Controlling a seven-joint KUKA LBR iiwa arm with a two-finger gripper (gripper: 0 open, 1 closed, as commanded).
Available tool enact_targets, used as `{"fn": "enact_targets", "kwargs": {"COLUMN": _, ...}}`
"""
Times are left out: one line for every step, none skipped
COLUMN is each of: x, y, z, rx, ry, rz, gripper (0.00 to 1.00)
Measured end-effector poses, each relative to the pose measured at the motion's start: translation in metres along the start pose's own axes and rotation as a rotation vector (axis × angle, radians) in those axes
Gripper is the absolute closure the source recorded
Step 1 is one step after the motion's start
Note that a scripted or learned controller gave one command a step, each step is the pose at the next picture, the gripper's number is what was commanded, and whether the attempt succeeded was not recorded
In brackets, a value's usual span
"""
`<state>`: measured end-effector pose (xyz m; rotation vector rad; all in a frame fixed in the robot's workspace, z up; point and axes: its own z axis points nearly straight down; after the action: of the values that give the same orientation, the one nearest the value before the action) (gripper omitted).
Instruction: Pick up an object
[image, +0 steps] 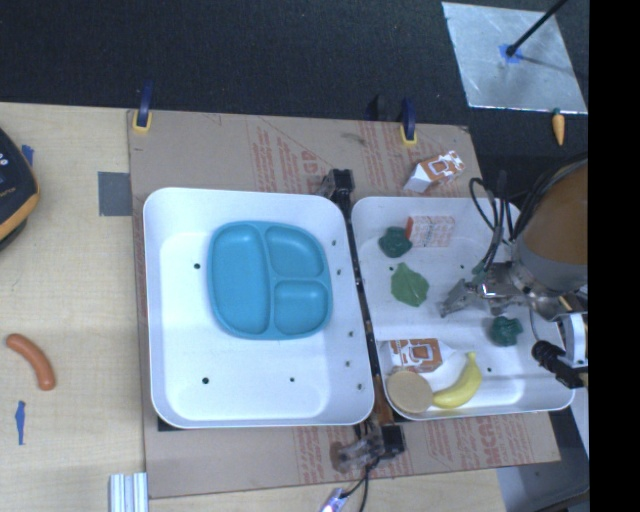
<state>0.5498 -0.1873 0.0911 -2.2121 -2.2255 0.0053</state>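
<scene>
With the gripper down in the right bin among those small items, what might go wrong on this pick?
1. The gripper sits between the green leaf-shaped piece and the dark green lump, touching neither, so it may well come up with nothing.
2. The lump lies close under the wrist, so a sideways move could knock it away.
3. The banana leans on the round tan disc, so grabbing either one may drag the other.

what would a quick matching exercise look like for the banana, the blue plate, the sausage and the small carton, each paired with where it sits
Things:
1. banana
2. blue divided plate
3. sausage
4. small carton

Places:
A. on the cardboard above the right bin
B. on the bare bench, far left
C. in the left bin
D. at the right bin's lower edge

Pairs: 1-D, 2-C, 3-B, 4-A
</scene>
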Motion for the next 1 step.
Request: {"fn": "enact_targets", "kwargs": {"x": -0.0253, "y": 0.1041, "z": -0.0707, "rx": -0.006, "ry": -0.001, "rz": 0.002, "gripper": 0.0}}
